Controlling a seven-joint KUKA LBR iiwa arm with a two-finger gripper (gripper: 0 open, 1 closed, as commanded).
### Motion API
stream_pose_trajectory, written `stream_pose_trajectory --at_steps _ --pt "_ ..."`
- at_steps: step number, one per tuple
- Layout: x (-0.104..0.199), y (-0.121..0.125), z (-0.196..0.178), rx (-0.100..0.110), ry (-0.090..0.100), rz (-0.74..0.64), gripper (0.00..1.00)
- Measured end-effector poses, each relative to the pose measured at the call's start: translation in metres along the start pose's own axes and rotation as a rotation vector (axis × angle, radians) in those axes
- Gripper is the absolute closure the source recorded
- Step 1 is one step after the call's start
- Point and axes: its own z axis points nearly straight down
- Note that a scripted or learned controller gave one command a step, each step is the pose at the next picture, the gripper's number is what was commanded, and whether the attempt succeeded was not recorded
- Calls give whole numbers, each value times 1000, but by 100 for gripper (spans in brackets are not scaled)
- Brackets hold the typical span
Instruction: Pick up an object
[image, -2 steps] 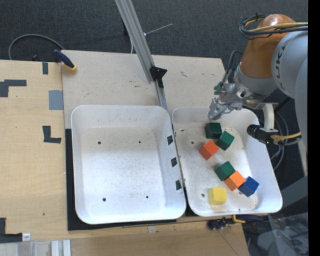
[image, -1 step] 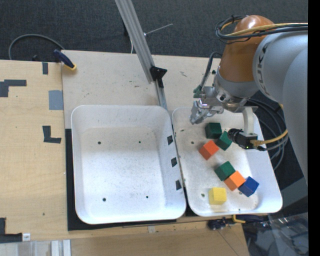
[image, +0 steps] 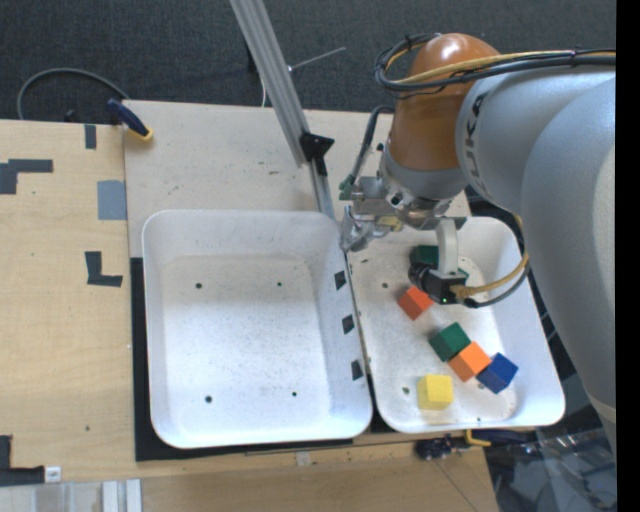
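Pale wood makes up the surface (image: 60, 330), with bits of grey tape (image: 112, 198) stuck on it. Two white bins sit side by side on it. The left bin (image: 240, 330) has little dark dots on its floor. The right bin (image: 392, 345) holds five small blocks. A red block (image: 415, 301) sits by itself near the middle. Nearer the front, a green block (image: 449, 340), an orange block (image: 469, 361) and a blue block (image: 498, 372) touch in a slanted row. A yellow block (image: 435, 391) sits just beside the orange one. The claw (image: 353, 233) hangs over the far left corner of the right bin, close to the wall between the bins and apart from all the blocks. I cannot tell if it is clenched or released.
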Motion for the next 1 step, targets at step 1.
stream_pose_trajectory --at_steps 1 --pt "47 -4 4 0 0 1 100"
